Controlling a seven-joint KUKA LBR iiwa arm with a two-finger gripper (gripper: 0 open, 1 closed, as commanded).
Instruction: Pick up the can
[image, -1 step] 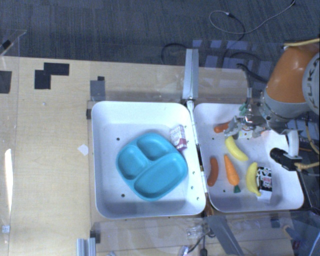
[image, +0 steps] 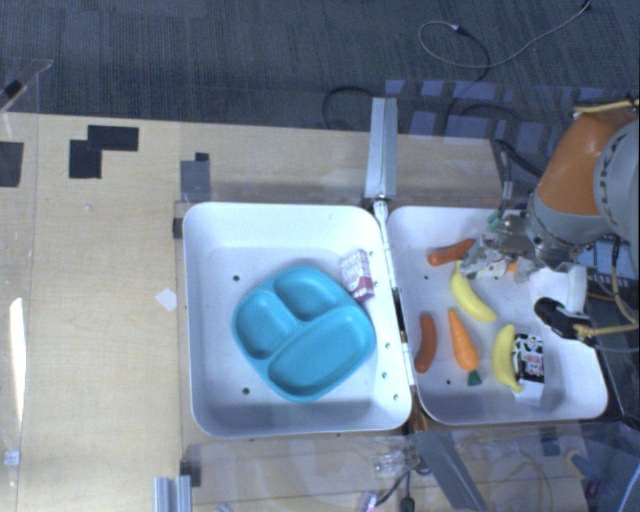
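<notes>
The can (image: 357, 275), small with a white and dark red label, lies on its side in the left bin (image: 215, 300), against the bin's right wall and touching the upper right edge of a blue divided plate (image: 305, 332). My gripper (image: 497, 256) hangs low in the upper part of the right bin (image: 585, 400), well to the right of the can and across the wall between the bins. It sits just above a yellow banana (image: 471, 297) and beside an orange carrot (image: 451, 252). Nothing of the can is near it.
The right bin also holds a red sausage (image: 426, 342), a second carrot (image: 462, 343), another banana (image: 504, 358) and a black-and-white carton (image: 530, 360). A metal rail (image: 381, 150) runs behind the bins. Cables lie at the back.
</notes>
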